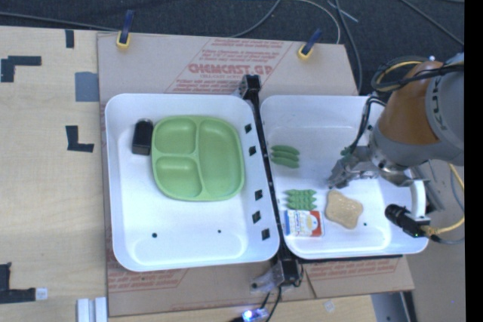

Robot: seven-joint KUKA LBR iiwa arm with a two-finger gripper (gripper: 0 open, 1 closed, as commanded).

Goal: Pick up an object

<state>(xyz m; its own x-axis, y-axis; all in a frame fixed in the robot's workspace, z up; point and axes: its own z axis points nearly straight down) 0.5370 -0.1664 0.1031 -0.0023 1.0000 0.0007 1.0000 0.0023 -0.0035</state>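
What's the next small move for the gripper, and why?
Probably a short shift toward the tan bread-like piece and then down. The gripper sits low in the right white bin, just above that piece in the view, with nothing visible between its fingers, and it is the nearest object.

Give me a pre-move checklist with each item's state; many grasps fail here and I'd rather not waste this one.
1. Gripper over the right bin: ok.
2. Object between the fingers: not ok, none seen there.
3. Finger opening: cannot tell, too small and blurred.
4. Target close by: ok, the bread lies just below the gripper, apart from it.
5. Room around the bread: cannot tell, the carton sits close on its left.
6. Other items out of the way: ok, the green pods and the green tray lie well to the left.
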